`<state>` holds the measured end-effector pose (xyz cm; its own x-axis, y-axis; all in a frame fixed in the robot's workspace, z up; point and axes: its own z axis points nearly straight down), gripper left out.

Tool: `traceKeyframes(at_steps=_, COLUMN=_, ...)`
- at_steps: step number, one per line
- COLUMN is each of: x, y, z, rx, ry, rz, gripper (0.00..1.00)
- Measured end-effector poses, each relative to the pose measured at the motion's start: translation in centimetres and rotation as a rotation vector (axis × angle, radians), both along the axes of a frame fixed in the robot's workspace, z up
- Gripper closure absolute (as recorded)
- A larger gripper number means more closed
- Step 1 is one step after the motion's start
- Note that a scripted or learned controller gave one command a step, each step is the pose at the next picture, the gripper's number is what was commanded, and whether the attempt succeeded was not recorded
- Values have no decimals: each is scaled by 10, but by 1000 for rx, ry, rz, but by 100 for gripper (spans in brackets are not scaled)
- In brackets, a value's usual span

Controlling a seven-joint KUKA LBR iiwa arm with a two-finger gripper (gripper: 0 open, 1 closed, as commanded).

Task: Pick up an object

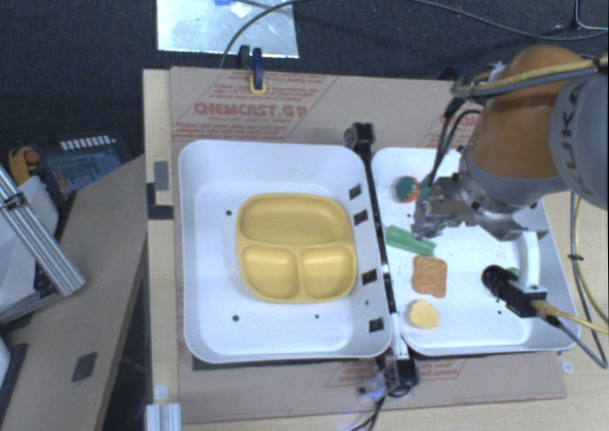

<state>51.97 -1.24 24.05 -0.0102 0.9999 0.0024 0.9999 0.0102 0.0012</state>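
While the grey arm with its orange band is reaching in from the right of the frame, its gripper is hovering low over the upper left part of the right white bin, just above a flat green strip; whether it is spread or pressed together cannot be told from this angle. The green strip is lying slanted on the smooth bin floor. Just below it, an orange, rough-edged slab is resting, and lower still a small rounded yellow piece is sitting near the bin's lower left corner. A little round teal and orange item is lying near the upper left corner. In the left white bin, a glossy yellow plastic tray with three moulded compartments is sitting in the middle
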Motion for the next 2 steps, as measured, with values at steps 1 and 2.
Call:
traceKeyframes(at_steps=1, x=-12, y=52, z=3, rx=0, ry=0, rz=0, gripper=100)
traceKeyframes(at_steps=2, x=-12, y=110, z=4, rx=1, ry=0, rz=1, gripper=100)
